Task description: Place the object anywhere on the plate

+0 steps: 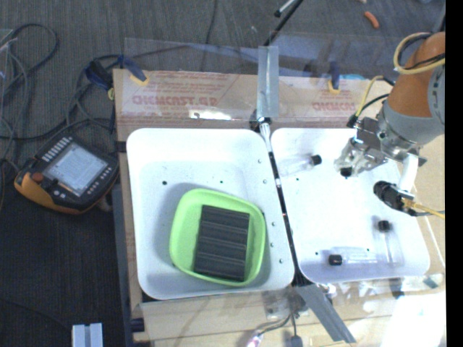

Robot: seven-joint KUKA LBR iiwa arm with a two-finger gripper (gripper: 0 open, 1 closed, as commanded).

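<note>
Two shallow white bins are sitting side by side on the bench, meeting along a central seam. The left bin [145, 194] is holding a light green plate [179, 226], roughly square with rounded corners, lying toward the bin's near side. A dark grey ribbed block [222, 242] is lying flat on the plate, inside its rim and covering most of its middle; green rim is showing around all four sides of the block. The right bin [325, 215] is holding several small clear tubes with black caps: one [302, 164] is lying near the far-left corner just beside the seam, one [352, 256] is lying along the near wall, and one [389, 241] is lying near the right wall with its cap pointing away from the camera. The arm is reaching in over the right bin's far-right corner, orange band above the wrist. The gripper [352, 161] is hanging over the far-right part of the right bin, well apart from the plate and the block. The finger state cannot be told from this view; the fingertips are merging with dark fittings and nothing is visible between them. A black cylindrical fitting [387, 193] with a yellow cable is hanging just beside the wrist, over the bin's right edge. Outside the bins, a handheld control pendant [69, 173] is lying on the floor to the left.
</note>
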